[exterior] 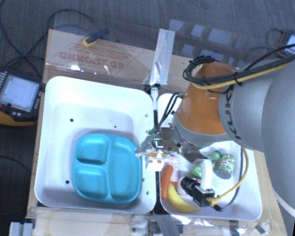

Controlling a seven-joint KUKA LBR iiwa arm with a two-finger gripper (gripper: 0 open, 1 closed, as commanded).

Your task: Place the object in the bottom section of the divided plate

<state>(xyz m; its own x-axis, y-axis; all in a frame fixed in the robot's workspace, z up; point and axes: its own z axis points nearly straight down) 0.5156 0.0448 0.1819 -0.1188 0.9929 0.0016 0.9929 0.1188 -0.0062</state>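
Far left on the floor you've got a handheld control unit (12, 97), orange casing with a lit screen, its left end cut by the frame. Next, the left bin (63, 96) holds a blue divided plate (108, 168) toward its lower right; all three sections look bare, two small ones on the left side, one long one on the right. Which of them counts as the bottom section you can't tell from this angle. Behind the bins there's a cardboard sheet (99, 58) with reversed red print, too faint to read, and a small yellow and blue item (95, 37) on its top edge, too small to name.

At the divider between the bins you see the gripper (155, 155), low over the left rim of the right bin (250, 204). It's a cluttered patch of metal and orange and white bits; how wide it stands and whether it has hold of anything can't be made out. The arm (210, 105) covers most of the right bin's upper half.

Just right of the gripper lie a carrot (165, 180) and a banana (179, 202), touching, the banana partly under a black fitting (198, 190) with a yellow cable. Further right, green round items (224, 163), partly hidden by the arm and blurry. The grey arm body fills the right edge, cropped.
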